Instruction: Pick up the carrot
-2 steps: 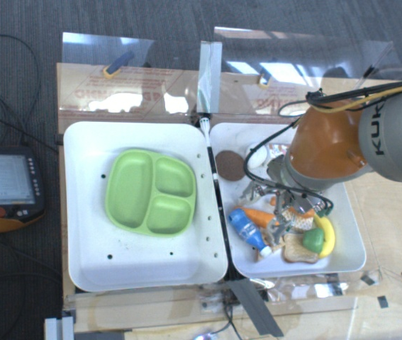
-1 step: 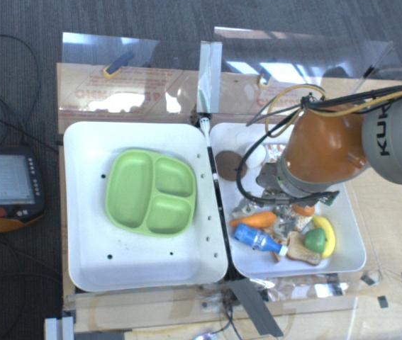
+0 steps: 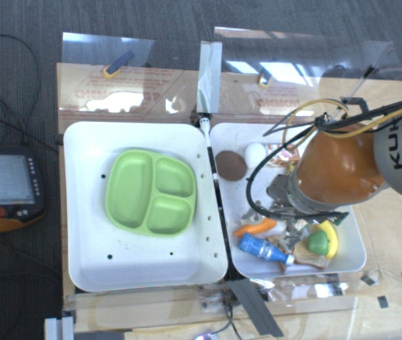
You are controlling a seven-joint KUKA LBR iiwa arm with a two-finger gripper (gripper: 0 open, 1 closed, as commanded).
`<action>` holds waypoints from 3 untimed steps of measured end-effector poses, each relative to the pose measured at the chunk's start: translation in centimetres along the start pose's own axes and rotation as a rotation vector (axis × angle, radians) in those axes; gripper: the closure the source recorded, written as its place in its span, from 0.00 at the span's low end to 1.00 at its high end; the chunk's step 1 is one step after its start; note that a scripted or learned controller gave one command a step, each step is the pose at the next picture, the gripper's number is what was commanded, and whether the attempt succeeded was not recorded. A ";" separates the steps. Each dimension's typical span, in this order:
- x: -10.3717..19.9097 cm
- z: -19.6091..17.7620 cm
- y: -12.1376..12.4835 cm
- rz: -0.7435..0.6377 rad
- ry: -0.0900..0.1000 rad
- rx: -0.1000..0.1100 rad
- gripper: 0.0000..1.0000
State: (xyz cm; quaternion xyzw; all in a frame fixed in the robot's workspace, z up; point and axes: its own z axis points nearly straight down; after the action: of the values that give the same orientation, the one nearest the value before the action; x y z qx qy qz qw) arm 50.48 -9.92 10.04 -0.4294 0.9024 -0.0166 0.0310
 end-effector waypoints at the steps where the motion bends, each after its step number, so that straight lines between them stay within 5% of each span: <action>1: 0.0 0.1 -0.1 -0.049 0.004 -0.009 0.00; 3: 0.2 0.1 -0.4 0.078 0.008 -0.003 0.00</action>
State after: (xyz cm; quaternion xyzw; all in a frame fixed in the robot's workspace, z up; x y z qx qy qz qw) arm 50.66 -10.30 10.00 -0.3939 0.9186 -0.0159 0.0275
